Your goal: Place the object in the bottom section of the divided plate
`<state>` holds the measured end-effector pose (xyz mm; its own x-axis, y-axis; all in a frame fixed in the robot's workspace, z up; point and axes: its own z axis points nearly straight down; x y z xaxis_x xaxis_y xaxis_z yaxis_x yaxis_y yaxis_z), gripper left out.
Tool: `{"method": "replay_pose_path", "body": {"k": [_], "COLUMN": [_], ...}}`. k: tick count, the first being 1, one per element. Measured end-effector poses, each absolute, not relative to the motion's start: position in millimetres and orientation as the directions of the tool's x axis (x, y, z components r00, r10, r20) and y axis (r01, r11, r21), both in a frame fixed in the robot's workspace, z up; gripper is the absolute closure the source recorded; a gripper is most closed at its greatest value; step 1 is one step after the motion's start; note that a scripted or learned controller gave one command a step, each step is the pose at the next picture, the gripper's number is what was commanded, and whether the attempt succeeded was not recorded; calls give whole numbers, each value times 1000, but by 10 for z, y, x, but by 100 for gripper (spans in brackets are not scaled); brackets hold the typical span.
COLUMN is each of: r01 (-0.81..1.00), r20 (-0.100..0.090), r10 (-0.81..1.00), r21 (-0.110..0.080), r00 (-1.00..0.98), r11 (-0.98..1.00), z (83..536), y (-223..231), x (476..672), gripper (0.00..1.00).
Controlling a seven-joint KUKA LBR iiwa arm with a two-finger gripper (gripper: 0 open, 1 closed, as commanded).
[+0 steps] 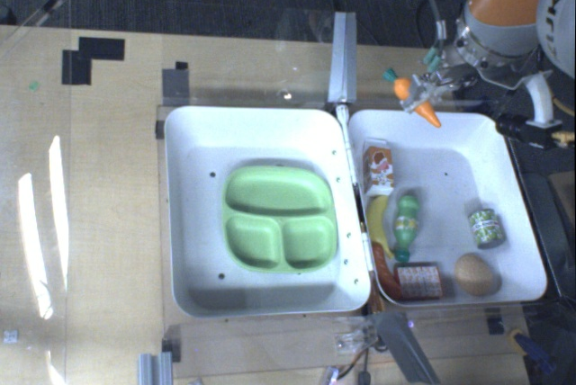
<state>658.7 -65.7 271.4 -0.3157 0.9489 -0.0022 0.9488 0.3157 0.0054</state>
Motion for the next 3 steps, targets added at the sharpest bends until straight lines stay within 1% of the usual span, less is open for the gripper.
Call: {"method": "replay_pose_path", "body": {"k": [1, 2, 3], "r01": [940, 918, 854], "r20": [-1, 0, -1], "r10": [940, 918, 854], "r21": [4, 3, 4], "r00": [-341, -397, -521], "r11": [341, 397, 521], "z": [2438, 1960, 1951], "y": [91, 736, 874], "x": [6225, 5899, 5716], "gripper": [100, 100, 100]}}
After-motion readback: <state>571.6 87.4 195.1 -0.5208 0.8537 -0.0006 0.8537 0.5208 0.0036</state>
